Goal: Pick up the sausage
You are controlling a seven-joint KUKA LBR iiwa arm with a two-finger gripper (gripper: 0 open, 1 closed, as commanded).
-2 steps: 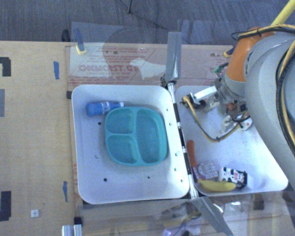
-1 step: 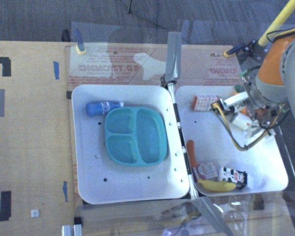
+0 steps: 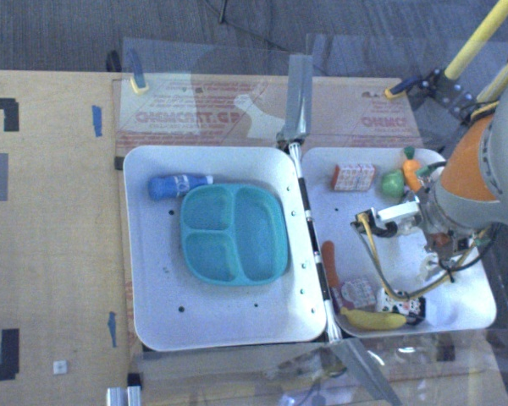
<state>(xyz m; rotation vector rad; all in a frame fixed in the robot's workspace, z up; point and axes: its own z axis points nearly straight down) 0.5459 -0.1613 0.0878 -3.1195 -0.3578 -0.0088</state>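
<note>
The sausage (image 3: pixel 328 266) is a thin red-brown stick lying lengthwise along the left wall of the right bin (image 3: pixel 466 311). My gripper (image 3: pixel 433 245) hangs over the right half of that bin, below the orange wrist band. It is well to the right of the sausage and not touching it. Nothing shows between the gripper and the sausage except bare bin floor and a loop of yellow cable.
The right bin also holds a banana (image 3: pixel 376 319) at the front, a pinkish packet (image 3: pixel 358 293), a small black-and-white item (image 3: pixel 414 309), a red-patterned box (image 3: pixel 353 177), a green fruit (image 3: pixel 393 183) and an orange piece (image 3: pixel 411 172). The left bin (image 3: pixel 152 311) holds a teal divided plate (image 3: pixel 234 233) and a blue bottle (image 3: pixel 176 184).
</note>
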